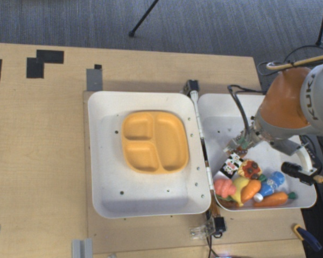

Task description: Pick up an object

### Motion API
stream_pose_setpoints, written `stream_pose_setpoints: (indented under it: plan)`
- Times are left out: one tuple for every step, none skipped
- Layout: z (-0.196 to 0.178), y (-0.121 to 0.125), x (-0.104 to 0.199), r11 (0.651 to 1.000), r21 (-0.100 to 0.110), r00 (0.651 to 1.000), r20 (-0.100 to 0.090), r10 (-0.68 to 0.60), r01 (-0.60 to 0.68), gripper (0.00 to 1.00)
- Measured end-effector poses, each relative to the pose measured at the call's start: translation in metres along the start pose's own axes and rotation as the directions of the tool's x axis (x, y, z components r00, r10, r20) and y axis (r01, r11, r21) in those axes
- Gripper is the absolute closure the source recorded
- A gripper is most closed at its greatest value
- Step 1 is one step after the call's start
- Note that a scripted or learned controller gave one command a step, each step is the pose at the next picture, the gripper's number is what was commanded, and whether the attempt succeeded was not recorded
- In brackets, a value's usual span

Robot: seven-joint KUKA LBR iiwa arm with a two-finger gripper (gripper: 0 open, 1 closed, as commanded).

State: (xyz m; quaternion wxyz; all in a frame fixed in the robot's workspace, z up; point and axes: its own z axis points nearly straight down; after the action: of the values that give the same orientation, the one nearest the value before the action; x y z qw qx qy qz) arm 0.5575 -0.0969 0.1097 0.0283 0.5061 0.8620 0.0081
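The right bin (220, 117) holds a heap of small toys at its near end: a black-and-white block (232, 165), a pink piece (224, 187), a yellow piece (240, 186), an orange carrot shape (251, 189), a red-and-dark piece (252, 169), a blue piece (273, 183) and a long orange piece (272, 199). My gripper (241, 142) reaches down into this bin just above the heap, close to the black-and-white block. The orange-banded wrist covers much of it. I see nothing between the fingers.
The left bin (107, 198) holds a yellow divided plate (153, 141) in its middle. A ridge with a black clamp (192, 86) separates the two bins. Cables (237, 98) trail over the right bin's far end.
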Motion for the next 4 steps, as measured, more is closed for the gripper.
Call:
stream_pose_setpoints:
  plan:
    - [0.001, -0.001, 0.001, 1.0, 0.002, 1.0, -0.002, 0.0, 0.0, 0.0]
    - [0.017, 0.027, -0.017, 0.984, 0.019, 0.984, -0.024, -0.177, 0.178, 0.0]
    - [0.019, 0.083, -0.037, 0.984, 0.024, 0.984, -0.036, -0.176, 0.177, 0.0]
    - [0.019, 0.083, -0.037, 0.984, 0.024, 0.984, -0.036, -0.176, 0.176, 0.0]
